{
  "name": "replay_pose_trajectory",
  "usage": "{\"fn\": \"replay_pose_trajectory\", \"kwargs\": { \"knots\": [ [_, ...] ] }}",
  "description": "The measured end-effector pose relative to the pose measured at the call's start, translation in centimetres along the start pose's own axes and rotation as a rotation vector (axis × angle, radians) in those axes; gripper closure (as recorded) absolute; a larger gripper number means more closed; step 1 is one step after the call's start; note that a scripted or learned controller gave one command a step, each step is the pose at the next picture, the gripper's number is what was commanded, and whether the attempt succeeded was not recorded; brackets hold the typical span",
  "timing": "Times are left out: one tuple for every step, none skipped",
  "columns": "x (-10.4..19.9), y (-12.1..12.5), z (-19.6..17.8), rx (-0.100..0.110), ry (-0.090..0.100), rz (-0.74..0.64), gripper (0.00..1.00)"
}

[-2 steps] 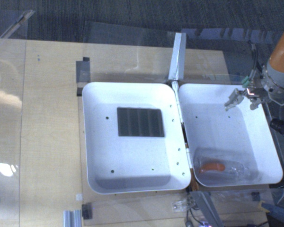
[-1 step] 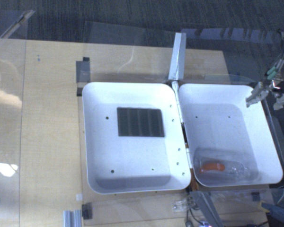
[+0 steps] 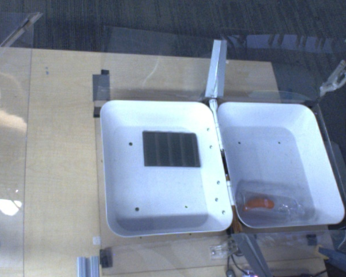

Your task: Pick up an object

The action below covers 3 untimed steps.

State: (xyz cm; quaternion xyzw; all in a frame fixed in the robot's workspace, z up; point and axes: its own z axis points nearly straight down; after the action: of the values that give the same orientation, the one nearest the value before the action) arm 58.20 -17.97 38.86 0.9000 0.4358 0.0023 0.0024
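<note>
**Bottle tucked in the near corner, arm way off at the far right**

Bottle (image 3: pixel 271 203) is what matters here: a clear plastic thing with an orange cap or insert, lying on its side in the right bin (image 3: pixel 311 126), down by the near wall and toward the divider between the two bins. Its long axis runs roughly left-right, orange end pointing left. See-through body, so it half vanishes against the white plastic.

The gripper (image 3: pixel 339 77) is up at the far right edge, past the bin's back corner, well apart from the bottle. From where I'm looking I honestly can't tell whether it's spread or closed. I'd guess it needs to come forward and left, then straddle the bottle across its narrow width.

The left bin (image 3: pixel 112 172) just has a dark ribbed rectangular pad (image 3: pixel 170 149) lying flat in the middle. Both bins are smooth, shallow, with rounded corners.
</note>
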Motion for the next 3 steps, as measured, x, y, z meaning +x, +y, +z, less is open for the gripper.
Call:
{"fn": "replay_pose_trajectory", "kwargs": {
  "knots": [
    [0.2,0.0,-1.0,-0.004,0.0,-0.012,1.0],
    [9.1,-2.3,7.9,0.005,-0.001,0.15,1.0],
    [15.4,-9.1,12.8,0.007,-0.002,0.355,1.0]
  ]
}}
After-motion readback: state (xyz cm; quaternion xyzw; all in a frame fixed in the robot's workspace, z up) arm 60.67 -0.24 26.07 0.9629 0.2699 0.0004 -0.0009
